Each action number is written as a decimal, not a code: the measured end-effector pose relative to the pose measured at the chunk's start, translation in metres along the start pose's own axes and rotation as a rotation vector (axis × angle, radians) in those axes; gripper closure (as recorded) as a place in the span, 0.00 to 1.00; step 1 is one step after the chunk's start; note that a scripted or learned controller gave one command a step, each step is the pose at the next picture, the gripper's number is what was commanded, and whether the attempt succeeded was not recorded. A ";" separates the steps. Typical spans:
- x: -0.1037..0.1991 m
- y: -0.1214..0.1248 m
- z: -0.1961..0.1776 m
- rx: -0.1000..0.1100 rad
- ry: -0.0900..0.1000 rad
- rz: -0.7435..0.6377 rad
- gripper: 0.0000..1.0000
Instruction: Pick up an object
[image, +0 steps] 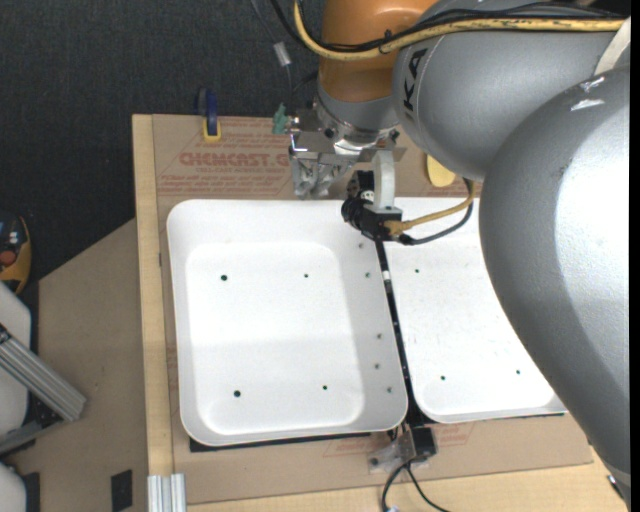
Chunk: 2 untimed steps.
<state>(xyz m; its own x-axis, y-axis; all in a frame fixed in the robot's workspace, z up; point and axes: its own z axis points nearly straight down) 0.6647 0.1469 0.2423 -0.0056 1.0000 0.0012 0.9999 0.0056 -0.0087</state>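
Gripper (314, 178) hangs from the orange-banded wrist over the brown board (240, 160), just beyond the far rim of the left-hand bin (190, 300) as the camera sees it. It sits near that bin's far right corner and is not over the white floor of either bin. It is small and blurred against the board's red lettering, so I cannot tell how far open it is or whether it has hold of anything.

A black cable (372, 216) hangs just beside it, over the seam where the left-hand bin meets the right-hand bin (470, 390). The grey arm (540, 150) covers much of the right-hand bin.

A pale yellow shape (440, 170) peeks out from behind the arm on the board, beyond the right-hand bin. I cannot tell what it is, which way it points or how its long axis runs, nor where the thing to be picked lies.

A blue and yellow clamp (209, 113) grips the board's far edge, well to the left of the gripper
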 end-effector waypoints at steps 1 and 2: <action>-0.019 0.002 -0.061 -0.017 0.000 0.007 1.00; 0.082 0.001 -0.013 -0.007 0.001 -0.003 1.00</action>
<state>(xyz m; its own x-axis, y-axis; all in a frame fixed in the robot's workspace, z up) 0.6650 0.2287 0.2559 -0.0083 1.0000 0.0023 1.0000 0.0083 -0.0013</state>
